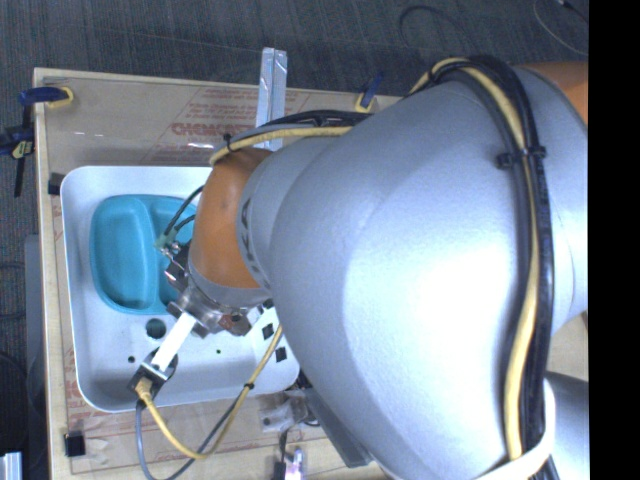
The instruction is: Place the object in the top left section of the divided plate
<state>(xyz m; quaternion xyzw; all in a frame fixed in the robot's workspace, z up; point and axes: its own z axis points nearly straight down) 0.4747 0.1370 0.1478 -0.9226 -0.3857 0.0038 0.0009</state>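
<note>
A blue divided plate [125, 253] lies in the back left part of the left white bin [72, 298]. Its right side is hidden under the arm. The grey arm with its orange band [225, 233] hangs over the bin and covers most of the view. My gripper [200, 313] sits at the wrist's end, just right of the plate's near corner, largely hidden by the wrist. A small dark round thing [155, 328] rests on the bin floor just in front of the plate; what it is cannot be made out.
A white bracket with a yellow cable [160, 360] sticks out from the wrist toward the bin's front left corner. A metal upright [272, 88] stands behind the bin. Blue clamps [45, 96] grip the bench's back left edge.
</note>
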